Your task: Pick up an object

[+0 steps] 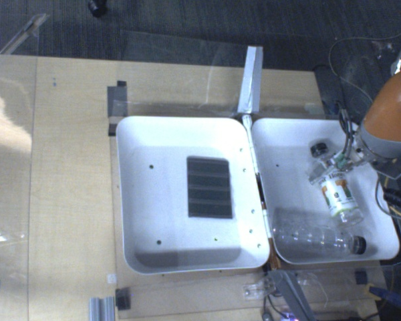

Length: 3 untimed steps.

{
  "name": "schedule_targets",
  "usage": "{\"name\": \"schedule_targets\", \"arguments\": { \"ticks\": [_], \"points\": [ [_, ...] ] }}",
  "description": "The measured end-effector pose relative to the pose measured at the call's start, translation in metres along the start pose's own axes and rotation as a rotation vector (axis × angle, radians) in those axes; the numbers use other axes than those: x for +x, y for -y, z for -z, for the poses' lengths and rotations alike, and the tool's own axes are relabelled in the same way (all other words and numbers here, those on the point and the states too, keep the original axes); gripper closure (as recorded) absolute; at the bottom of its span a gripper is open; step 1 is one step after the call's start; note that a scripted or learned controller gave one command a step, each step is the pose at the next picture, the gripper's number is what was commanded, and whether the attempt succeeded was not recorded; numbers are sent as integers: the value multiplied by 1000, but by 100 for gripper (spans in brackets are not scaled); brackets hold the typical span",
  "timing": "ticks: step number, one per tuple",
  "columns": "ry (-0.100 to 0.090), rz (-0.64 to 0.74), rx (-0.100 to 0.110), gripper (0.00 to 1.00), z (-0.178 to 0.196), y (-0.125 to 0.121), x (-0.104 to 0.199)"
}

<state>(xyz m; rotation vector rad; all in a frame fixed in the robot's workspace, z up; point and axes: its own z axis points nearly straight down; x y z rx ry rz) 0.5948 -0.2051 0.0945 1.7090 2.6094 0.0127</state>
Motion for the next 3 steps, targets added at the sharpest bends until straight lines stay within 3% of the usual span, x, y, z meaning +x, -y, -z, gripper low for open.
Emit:
{"name": "schedule_targets", "arguments": {
  "ticks": [1,2,3],
  "points": [
    [-2,25,2,0,-2,15,7],
    [1,26,-5,100,11,12,7],
    [-12,121,11,100,103,-80,57]
  ]
}}
